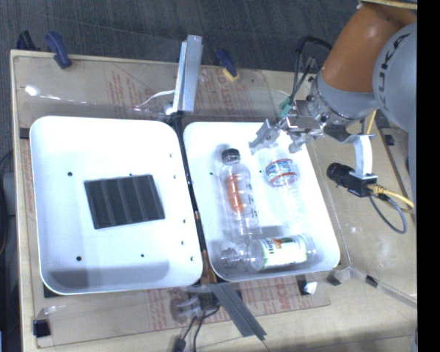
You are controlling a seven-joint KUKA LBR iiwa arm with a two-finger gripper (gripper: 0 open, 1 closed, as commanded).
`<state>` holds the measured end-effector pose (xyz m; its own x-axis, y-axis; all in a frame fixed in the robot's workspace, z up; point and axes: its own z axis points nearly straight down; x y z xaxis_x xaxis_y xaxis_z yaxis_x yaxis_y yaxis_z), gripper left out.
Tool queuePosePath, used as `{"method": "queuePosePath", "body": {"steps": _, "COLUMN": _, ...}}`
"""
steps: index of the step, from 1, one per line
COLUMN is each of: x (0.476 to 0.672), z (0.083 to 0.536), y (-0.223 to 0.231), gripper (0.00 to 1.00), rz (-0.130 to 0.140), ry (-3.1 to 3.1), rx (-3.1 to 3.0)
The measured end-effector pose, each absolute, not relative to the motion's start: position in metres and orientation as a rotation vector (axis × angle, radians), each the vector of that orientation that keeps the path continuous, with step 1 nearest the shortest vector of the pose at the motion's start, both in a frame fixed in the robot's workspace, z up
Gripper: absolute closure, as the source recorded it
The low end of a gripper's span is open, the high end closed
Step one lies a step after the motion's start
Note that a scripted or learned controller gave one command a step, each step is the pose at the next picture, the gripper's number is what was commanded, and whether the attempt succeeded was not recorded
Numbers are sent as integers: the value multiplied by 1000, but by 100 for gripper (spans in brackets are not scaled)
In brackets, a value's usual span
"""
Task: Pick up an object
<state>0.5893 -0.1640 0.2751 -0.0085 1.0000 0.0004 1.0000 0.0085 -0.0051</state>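
Observation:
My gripper (281, 141) hangs open over the far part of the right bin (323, 211), nothing between its fingers (262, 137). Just below it lies a clear bottle with a blue-and-white label (282, 173), pointing towards the bin's near right. Left of that lies a clear bottle with a black cap and orange label (235, 189), running lengthwise. A third clear bottle with a green-and-white label (280, 251) lies across the bin's near end, next to crumpled clear plastic (230, 254).
The left bin (51, 160) holds a dark ribbed rectangular pad (124, 200). A metal upright (187, 75) stands at the far end of the divide between the bins. Blue clamps (58, 48) grip the bench's far edge.

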Motion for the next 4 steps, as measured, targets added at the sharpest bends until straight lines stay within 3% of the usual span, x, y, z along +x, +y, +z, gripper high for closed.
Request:
{"method": "queuePosePath", "body": {"steps": 1, "x": 598, "z": 135, "y": -145, "gripper": 0, "rz": 5, "ry": -2442, "rx": -1968}}
{"method": "queuePosePath", "body": {"steps": 2, "x": 573, "z": 91, "y": -132, "gripper": 0, "rz": 3, "ry": -2504, "rx": -1892}}
{"method": "queuePosePath", "body": {"steps": 3, "x": 573, "z": 102, "y": -133, "gripper": 100, "rz": 5, "ry": -2506, "rx": -1888}}
{"method": "queuePosePath", "body": {"steps": 4, "x": 620, "z": 93, "y": -147, "gripper": 100, "rz": 21, "ry": -2289, "rx": -2112}}
